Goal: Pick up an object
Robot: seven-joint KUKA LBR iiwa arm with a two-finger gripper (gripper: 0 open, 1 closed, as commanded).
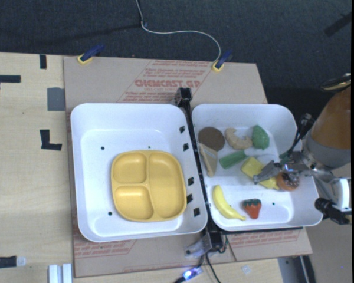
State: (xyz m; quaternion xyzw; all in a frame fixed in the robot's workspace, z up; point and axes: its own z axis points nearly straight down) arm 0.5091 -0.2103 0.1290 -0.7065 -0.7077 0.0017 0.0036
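The arm [333,135] rises closest to the lens, entering from the right edge with its orange band above a grey wrist, and bends down over the right bin's [283,118] right side. Its pincer [275,174] reaches leftward at a low slant, tips just beside a yellow block [252,167] and over a reddish-orange piece [287,184]; whether it is released or clenched I cannot tell, and nothing shows plainly between its tips.

The counter [23,187] is pale wood marked with black tape shapes, and a brown cardboard sheet [165,81] with red print lies under both bins. Beyond it is dark carpet [59,10] crossed by a thin white cable [165,29].

The left bin [88,122] holds a yellow divided plate [147,185]. The right bin holds a banana [226,204], a green cylinder [232,159], a brown round piece [212,137], a tan wedge [209,159], a green pepper-like piece [260,137], a beige lumpy piece [237,139] and a strawberry [252,207], lying near the banana at the front.
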